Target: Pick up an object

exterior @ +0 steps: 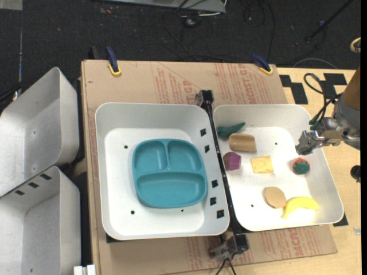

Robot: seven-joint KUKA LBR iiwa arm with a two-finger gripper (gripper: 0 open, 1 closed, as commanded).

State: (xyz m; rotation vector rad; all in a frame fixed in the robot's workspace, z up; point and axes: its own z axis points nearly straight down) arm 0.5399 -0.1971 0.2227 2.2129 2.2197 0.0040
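Grey arm [350,105] reaches in from the right, wrist apparently bent leftward.

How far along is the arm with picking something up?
Nothing looks picked yet: every item lies on the right bin floor. In hand: the pincer sits at that bin's right side, just above the red and green toy. Left: descending, gripping, lifting.

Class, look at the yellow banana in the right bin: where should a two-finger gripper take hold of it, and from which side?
Grip the banana across its thick middle, coming straight down from above. It lies flat near the bin's front corner, so side approaches are cramped; its curved ends taper and would likely slip. Close the fingers across the narrow width, keeping clear of the tan oval piece touching its left end.
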